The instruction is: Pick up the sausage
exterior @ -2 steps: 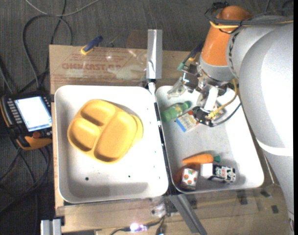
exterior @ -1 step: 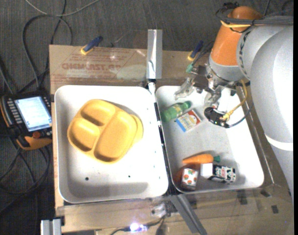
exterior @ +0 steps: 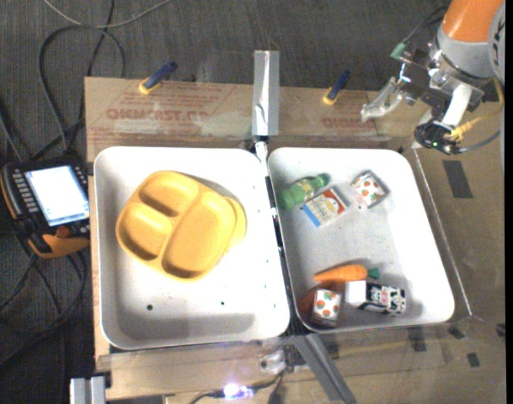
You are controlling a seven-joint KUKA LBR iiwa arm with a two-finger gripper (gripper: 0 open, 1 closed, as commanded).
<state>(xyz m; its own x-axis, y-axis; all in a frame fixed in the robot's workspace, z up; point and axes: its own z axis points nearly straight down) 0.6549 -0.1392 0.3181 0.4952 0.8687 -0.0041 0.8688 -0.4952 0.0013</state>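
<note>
A dark red-brown rounded thing (exterior: 307,303), which may be the sausage, peeks out at the front left of the right bin (exterior: 424,225). It lies mostly hidden against a small strawberry-print carton (exterior: 325,305). An orange carrot (exterior: 342,273) lies just behind them. My gripper (exterior: 424,99) hangs outside the right bin, beyond its far right corner and well away from these things, under the arm's orange band (exterior: 473,7). Nothing shows in its grasp.
The right bin also holds a green bottle (exterior: 300,191), a flat carton (exterior: 325,206), a small strawberry carton (exterior: 370,189) and a black-and-white carton (exterior: 382,296). A yellow divided plate (exterior: 180,223) sits in the left bin (exterior: 113,310). A tablet (exterior: 54,194) lies left of the bench.
</note>
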